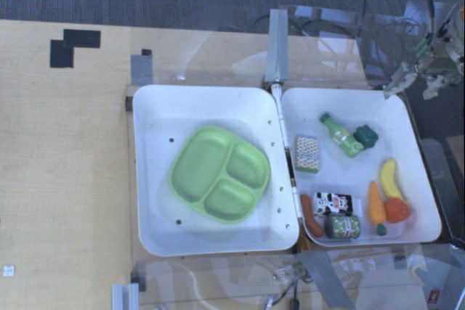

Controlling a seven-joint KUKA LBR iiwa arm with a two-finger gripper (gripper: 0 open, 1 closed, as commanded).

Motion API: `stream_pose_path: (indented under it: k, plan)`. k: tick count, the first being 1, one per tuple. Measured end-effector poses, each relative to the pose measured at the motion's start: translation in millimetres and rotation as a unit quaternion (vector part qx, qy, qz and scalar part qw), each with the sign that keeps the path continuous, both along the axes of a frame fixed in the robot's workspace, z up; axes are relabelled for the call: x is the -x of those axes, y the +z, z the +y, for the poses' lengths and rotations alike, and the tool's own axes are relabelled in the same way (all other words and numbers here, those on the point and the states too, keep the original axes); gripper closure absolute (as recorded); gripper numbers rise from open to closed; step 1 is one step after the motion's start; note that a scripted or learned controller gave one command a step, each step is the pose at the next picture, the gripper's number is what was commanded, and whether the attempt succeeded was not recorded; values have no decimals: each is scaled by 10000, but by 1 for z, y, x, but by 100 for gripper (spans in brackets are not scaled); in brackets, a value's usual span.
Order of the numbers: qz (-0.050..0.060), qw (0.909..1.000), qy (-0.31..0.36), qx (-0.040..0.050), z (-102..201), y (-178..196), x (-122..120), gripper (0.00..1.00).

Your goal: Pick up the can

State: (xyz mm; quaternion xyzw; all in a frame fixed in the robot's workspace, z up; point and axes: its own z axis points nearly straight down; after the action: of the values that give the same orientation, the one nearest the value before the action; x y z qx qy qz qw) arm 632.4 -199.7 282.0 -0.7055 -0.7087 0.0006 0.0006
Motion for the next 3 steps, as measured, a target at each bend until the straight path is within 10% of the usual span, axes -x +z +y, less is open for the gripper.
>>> stream_pose_path:
  k: [1,2,3]
  plan:
    - [-7,9999,141,-2,7,-169,38,0]
    - [-21,9997,244,2,23,-189,20,0]
    - [-19,9997,254,-2,23,-180,19,100]
